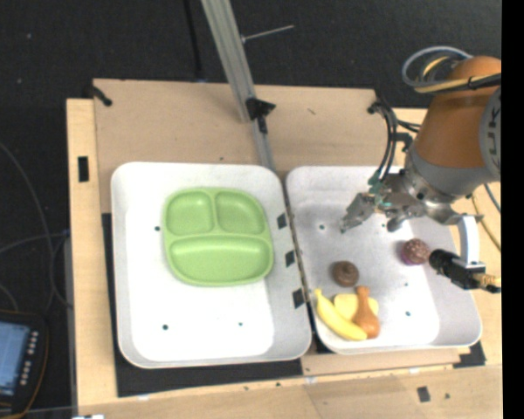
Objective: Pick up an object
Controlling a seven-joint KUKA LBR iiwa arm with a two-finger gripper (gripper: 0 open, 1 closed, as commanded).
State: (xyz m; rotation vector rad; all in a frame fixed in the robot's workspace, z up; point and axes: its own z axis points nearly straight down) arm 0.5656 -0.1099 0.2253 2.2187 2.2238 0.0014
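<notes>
the gripper [371, 214] hangs over the right bin [319, 190], fingers spread apart and holding nothing. a brown ball [345, 273] lies just below it.

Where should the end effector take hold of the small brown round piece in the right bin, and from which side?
Probably straight from above, closing across the middle of the brown round piece. It looks squat and rounded, with no handle, and sits alone on the right bin floor. The banana and orange piece lie just below it, so spread the fingers left-right, away from them.
</notes>
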